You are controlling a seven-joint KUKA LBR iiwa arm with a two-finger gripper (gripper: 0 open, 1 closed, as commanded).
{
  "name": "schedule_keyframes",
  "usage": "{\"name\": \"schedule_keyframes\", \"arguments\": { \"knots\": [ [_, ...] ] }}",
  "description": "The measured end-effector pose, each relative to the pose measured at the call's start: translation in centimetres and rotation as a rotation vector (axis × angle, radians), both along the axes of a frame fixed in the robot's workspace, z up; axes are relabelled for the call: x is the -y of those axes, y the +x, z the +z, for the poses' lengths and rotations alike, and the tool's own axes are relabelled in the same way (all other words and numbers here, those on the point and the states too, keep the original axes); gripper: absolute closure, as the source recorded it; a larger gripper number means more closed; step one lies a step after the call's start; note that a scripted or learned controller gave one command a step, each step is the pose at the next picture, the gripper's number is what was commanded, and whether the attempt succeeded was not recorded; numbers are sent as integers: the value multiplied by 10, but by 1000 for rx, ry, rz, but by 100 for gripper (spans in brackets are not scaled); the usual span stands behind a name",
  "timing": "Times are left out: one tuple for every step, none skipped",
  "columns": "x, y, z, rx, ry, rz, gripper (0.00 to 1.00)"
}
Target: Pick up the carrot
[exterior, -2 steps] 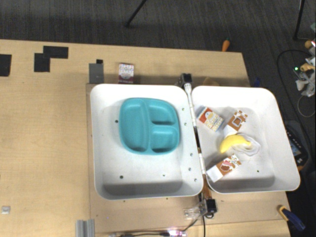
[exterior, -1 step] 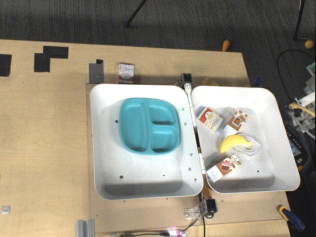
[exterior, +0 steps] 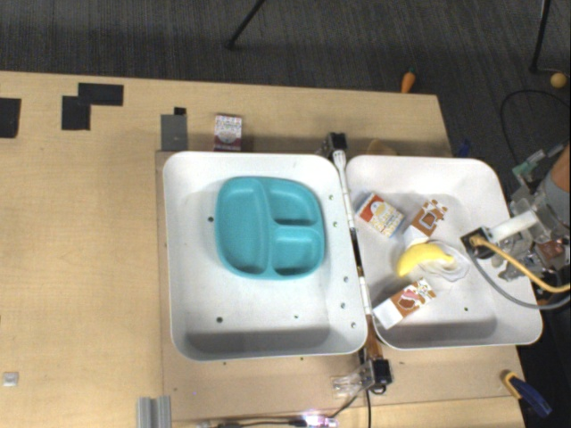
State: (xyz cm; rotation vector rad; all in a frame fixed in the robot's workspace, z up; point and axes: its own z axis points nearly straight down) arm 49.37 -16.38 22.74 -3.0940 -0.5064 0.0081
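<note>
The jaws sit low over the right rim of the right bin (exterior: 482, 178), at the end of the arm (exterior: 533, 226). The arm's own hardware and a yellow cable (exterior: 522, 270) hide them, so I cannot tell whether they stand wide or narrow, and nothing can be seen held in them. I cannot tell where the carrot lies among the things in view.

Just left of the jaws there is a bare strip of bin floor, then a banana (exterior: 422, 257) with a clear wrapper (exterior: 453, 267) touching its right side. Three packets lie around the banana. One white packet (exterior: 381, 215) is near the dividing rim, one small brown packet (exterior: 432, 214) is beyond the banana, and one brown-and-white packet (exterior: 407, 299) is near the front wall. The bin's far right corner and front right floor are open.

The left bin (exterior: 192, 266) holds one teal plate (exterior: 268, 230) with three sections. It sits in the middle, with bare white floor all round it.

Both bins rest on a pale wooden tabletop (exterior: 80, 266), which is wide and bare to the left. Three black patches (exterior: 89, 103) mark its far left. One grey block (exterior: 174, 131) and one small box (exterior: 228, 130) stand behind the left bin. Dark carpet (exterior: 134, 16) lies beyond the tabletop.
</note>
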Motion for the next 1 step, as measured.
{"name": "schedule_keyframes", "arguments": {
  "knots": [
    [42,-5,135,20,-10,43,100]
  ]
}}
